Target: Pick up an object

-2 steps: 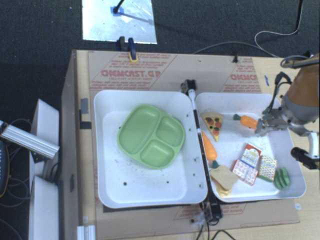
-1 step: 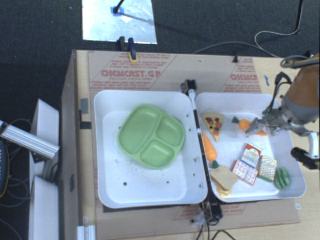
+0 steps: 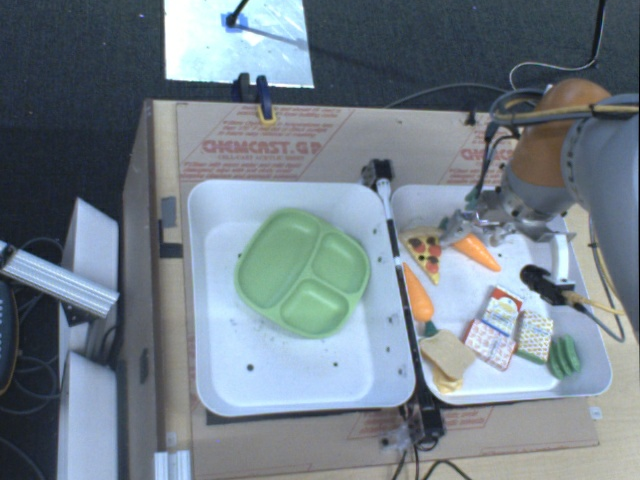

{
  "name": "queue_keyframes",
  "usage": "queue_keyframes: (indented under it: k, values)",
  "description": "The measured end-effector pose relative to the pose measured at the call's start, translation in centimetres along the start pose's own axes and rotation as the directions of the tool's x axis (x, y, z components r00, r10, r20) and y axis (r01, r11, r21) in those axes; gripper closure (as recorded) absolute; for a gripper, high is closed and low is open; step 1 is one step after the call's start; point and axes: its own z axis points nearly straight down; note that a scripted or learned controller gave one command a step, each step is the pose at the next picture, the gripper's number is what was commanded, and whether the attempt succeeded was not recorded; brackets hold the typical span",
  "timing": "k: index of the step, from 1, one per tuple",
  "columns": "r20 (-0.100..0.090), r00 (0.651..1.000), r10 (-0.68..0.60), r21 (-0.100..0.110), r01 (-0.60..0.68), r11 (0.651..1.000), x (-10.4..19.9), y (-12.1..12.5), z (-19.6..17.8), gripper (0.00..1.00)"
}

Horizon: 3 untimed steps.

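My gripper [image 3: 474, 222] hangs low over the back of the right bin [image 3: 592, 373], at the thick end of an orange carrot [image 3: 481, 253] that lies just in front of it. Whether the carrot is between the fingers I cannot make out. Left of the carrot lies a toy pizza slice [image 3: 425, 251]. A second, longer carrot [image 3: 418, 293] runs along the bin's left wall. Toward the front are a bread slice [image 3: 447, 353], a colourful patterned box [image 3: 498, 326], a smaller patterned card [image 3: 535, 336] and a green pea pod [image 3: 563, 356].
The left bin [image 3: 215, 373] holds a green divided plate [image 3: 303, 271], slightly tilted. A ridge [image 3: 398, 278] separates the two bins. The grey arm with its orange band [image 3: 560, 128] comes in over the right bin's back right corner.
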Motion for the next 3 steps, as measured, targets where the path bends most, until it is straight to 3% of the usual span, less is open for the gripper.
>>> queue_keyframes:
  k: [1, 2, 3]
  values:
    - [0.000, 1.000, -0.001, 0.019, 0.001, 1.000, 1.7, 2.5, 0.2, 0.00]
    - [0.002, 1.000, 0.000, 0.019, 0.000, 1.000, 3.2, 2.4, 0.3, 0.00]
    - [0.001, 1.000, 0.003, 0.005, -0.003, 1.000, 0.8, 2.7, 0.1, 0.00]
